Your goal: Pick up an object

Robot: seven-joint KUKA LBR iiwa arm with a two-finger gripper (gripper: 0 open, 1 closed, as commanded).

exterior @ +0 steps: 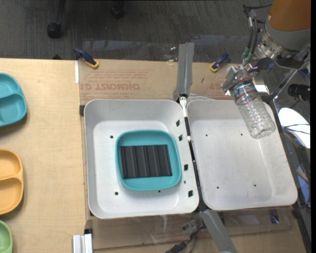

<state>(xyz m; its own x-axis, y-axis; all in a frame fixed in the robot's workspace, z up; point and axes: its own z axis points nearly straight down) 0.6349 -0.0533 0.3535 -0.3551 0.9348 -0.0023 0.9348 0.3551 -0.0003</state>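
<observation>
Plates sit at the far left edge of the frame on the pale wooden bench: a teal divided plate [10, 105] at upper left, an orange one [10, 182] below it, and a sliver of a green one [4, 238] at the bottom left corner. Moving right, the left white bin [98, 197] holds a teal rectangular tray [148, 160] with a dark ribbed insert, lying flat near the bin's middle. Behind both bins, a sheet of brown cardboard [128, 81] lies along the upper part of the frame, with a small blue-and-orange clamp [86, 57] at its left and another [218, 62] further right. A grey strip [184, 69] runs down to the seam between the bins. The right white bin [237, 168] shows a bare floor. At the upper right, the arm's orange band [290, 15] comes into frame, and below it the gripper [240, 78] closes on the cap end of a clear plastic bottle [253, 109]. The bottle hangs tilted, its base pointing down and to the right, over the upper right corner of the right bin.
</observation>
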